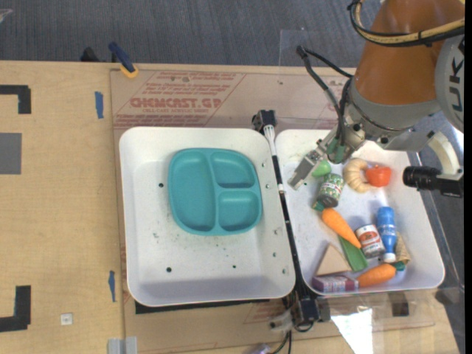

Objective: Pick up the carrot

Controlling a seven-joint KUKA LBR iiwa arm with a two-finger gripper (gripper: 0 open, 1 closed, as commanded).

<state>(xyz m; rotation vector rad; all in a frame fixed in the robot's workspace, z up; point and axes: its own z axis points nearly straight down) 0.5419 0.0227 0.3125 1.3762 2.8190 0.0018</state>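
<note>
Hand [310, 163] metallic, above tapered orange carrot [341, 226].

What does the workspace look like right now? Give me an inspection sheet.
Surface: two shallow white bins on a cardboard-covered bench.
Job's things: orange carrot with green top lying in the right bin, ungrasped; a second orange carrot lies near the front wall.
Clutter: teal divided plate in the left bin; blue-capped bottle, small can, red tomato beside the carrots.
Grippers: gripper over the right bin's back-left.
Cables: black cable behind the bins.
Surroundings: grey floor.
</note>
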